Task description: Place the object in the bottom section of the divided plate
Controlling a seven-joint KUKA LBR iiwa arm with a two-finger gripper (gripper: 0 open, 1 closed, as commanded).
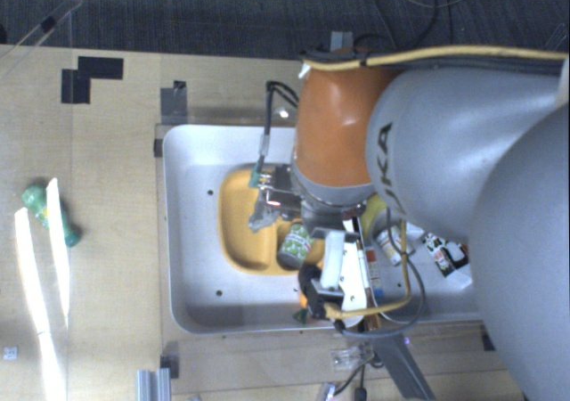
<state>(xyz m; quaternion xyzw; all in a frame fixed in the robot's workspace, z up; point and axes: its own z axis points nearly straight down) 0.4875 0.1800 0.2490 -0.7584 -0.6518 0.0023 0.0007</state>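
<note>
Cannot tell, of the jaws, whether released or clenched: too much hidden under the wrist, too blurred where metal shows.

Reaching in from the right and covering most of that side, 1 grey arm (445,176), with an orange band (334,132) just above the wrist. Beneath it, on the pale wooden bench (98,150), 1 shallow white bin (189,212), its left wall and near corner bare. Lying in that bin, 1 yellow plate (236,225), its right part covered by the wrist; no dividers to make out, so cannot say which section is which.

Hanging over the plate's right half, the gripper (265,210), a small grey metal cluster with a thin cable running up from it. Just below and right of the gripper, at the plate's lower right rim, the object (294,248): small, green and white, like a little can, tilted. Cannot tell whether touching the gripper or merely beside it.

Well apart, far left on the bench, 1 small green thing (40,203) beside 2 white strips (40,274). Further up, 2 black marks (89,77).
</note>
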